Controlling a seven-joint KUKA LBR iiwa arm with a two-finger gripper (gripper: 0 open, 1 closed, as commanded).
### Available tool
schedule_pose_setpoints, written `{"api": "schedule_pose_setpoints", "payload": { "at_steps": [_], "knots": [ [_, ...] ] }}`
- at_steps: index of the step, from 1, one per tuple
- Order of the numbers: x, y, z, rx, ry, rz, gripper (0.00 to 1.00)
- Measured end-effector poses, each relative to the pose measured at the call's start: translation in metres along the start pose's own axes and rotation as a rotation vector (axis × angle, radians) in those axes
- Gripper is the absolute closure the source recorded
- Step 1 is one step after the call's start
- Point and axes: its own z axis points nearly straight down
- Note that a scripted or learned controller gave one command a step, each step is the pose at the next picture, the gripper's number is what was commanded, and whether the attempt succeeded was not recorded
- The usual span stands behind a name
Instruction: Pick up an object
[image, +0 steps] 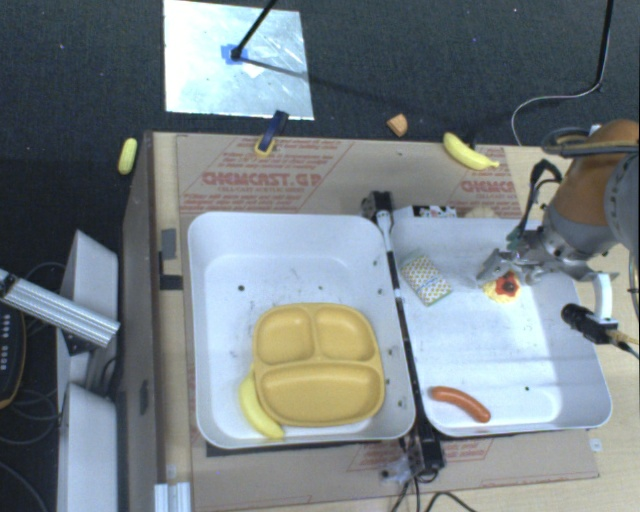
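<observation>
In the right bin (560, 400), a small yellow and red object (505, 288) lies near the far right side. My gripper (508, 270) hangs right over it, at its upper edge, and whether they touch is unclear. The grey arm with its orange band (598, 150) comes in from the right. A pale patterned block (426, 278) rests at the bin's far left. An orange sausage (460, 403) lies near the front wall. In the left bin (215, 300), a yellow divided plate (318, 362) sits at the front, with a yellow banana (256, 410) against its left corner.
A black divider rail (398, 300) runs between the bins. On the bench behind them lie a yellow banana (468, 152), a small tan piece (398, 124) and a blue-and-yellow clip (270, 134). A yellow item (127, 155) lies off the bench's far left corner.
</observation>
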Motion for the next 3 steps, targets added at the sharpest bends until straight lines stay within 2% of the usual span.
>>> {"api": "schedule_pose_setpoints", "payload": {
  "at_steps": [1,2,3],
  "knots": [
    [-0.001,0.004,-0.017,-0.013,-0.004,-0.002,1.0],
    [0.002,-0.011,-0.073,-0.002,-0.001,0.001,1.0],
    [0.002,-0.011,-0.073,-0.001,0.0,0.001,0.0]
  ]
}}
